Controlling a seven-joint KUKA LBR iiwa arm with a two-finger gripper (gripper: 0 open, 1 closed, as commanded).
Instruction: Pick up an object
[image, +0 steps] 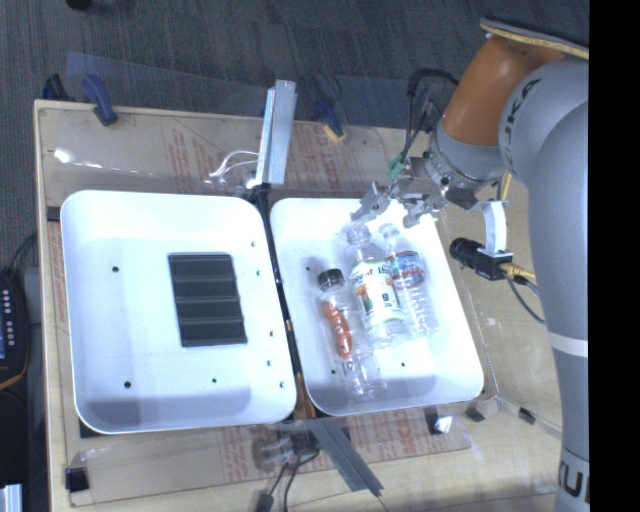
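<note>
Bins: two on the worktop (150, 160). Left bin (100, 240) holds one black tray (207, 298); right bin (450, 360) holds three bottles (375, 300). End effector (393, 208) spread wide, gripping nothing, above the bottles.

— What sort of place is this?
— A robotics lab: a grey arm (560, 200) over a worktop (150, 140) edged with clamps (100, 100), two white bins (100, 300) side by side, loose cables (235, 165), dark carpet (250, 40).
</note>
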